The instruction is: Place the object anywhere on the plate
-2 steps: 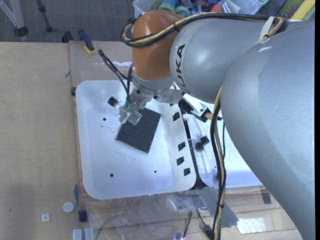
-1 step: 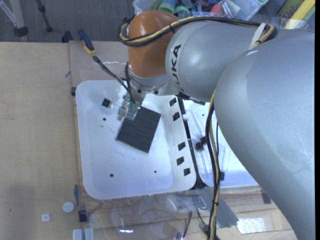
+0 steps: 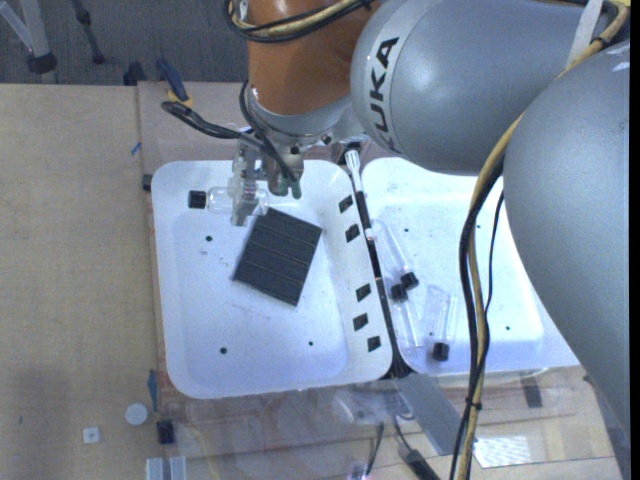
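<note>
One gripper (image 3: 250,200) hangs over the left bin (image 3: 190,353), its finger spread unclear, just beside the dark ribbed plate (image 3: 278,257).

I'm reading one piece of lettering from here: white capitals "UKA" on the grey arm (image 3: 440,78), running up its casing just beside the orange band (image 3: 300,48). The first letter of the brand is cut off where the casing curves away, so I only get those three. I can't make out any other words, numbers or labels on the bins (image 3: 180,268) or the bench (image 3: 70,268).
</note>
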Motion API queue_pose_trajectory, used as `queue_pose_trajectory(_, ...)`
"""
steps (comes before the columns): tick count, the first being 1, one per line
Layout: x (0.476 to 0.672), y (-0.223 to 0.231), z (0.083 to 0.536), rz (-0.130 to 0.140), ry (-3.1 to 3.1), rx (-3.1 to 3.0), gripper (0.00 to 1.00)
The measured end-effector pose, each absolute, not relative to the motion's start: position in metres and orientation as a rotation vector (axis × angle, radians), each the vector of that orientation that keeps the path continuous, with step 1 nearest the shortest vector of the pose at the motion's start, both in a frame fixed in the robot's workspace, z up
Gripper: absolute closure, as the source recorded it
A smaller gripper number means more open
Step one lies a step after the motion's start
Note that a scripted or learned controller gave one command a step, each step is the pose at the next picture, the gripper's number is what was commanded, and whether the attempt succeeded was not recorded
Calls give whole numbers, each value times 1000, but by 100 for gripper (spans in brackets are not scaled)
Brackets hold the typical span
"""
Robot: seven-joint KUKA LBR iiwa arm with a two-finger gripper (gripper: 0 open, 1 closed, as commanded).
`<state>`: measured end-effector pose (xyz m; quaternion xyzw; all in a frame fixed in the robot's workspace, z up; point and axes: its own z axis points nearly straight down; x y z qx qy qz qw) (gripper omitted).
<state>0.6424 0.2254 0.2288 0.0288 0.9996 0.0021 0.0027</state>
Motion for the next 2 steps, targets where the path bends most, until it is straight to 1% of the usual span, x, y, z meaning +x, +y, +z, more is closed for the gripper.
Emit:
queue_pose_trajectory(1, 657, 226, 231, 6, 3121, -297, 100)
queue_pose_trajectory(2, 667, 179, 177, 4, 3042, -778, 100)
